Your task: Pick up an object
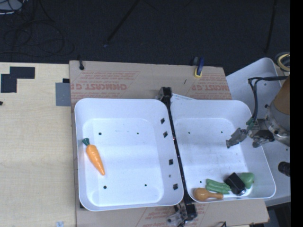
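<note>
From above, two shallow white bins are sitting side by side on the tabletop (pixel 28 141). In the left bin (pixel 122 109), an orange toy carrot (pixel 95 158) is lying near the left wall. In the right bin (pixel 208 109), a green pod (pixel 217 186), a tan pear shape (pixel 206 194), a black block (pixel 235 183) and a green lump (pixel 247 177) are clustering along the near edge. The end effector (pixel 244 137) is hovering over the right bin's right side, holding nothing; I cannot tell its opening.
</note>
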Tool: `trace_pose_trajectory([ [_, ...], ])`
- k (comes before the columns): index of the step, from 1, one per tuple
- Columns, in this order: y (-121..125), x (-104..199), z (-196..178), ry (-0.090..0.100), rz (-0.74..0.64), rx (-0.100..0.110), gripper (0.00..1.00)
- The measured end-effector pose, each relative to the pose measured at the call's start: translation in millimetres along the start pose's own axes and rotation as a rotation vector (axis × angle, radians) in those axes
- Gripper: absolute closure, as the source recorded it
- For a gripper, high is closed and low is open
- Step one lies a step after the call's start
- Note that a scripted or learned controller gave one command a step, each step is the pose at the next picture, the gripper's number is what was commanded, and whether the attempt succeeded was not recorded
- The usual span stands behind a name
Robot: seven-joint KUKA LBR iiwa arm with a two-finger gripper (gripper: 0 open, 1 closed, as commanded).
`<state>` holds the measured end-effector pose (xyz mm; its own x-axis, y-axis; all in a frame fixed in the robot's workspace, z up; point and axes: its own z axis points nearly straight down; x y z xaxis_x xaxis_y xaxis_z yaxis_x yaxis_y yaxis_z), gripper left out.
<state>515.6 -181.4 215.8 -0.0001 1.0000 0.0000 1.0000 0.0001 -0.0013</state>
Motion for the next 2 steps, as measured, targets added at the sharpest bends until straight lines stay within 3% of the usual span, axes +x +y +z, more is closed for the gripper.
trace_pose_trajectory([
  [1,98.7,69.5,-107.6,-0.001,-0.011,-0.016,0.00],
  [2,118.9,148.7,-188.1,0.002,-0.010,-0.010,0.00],
])
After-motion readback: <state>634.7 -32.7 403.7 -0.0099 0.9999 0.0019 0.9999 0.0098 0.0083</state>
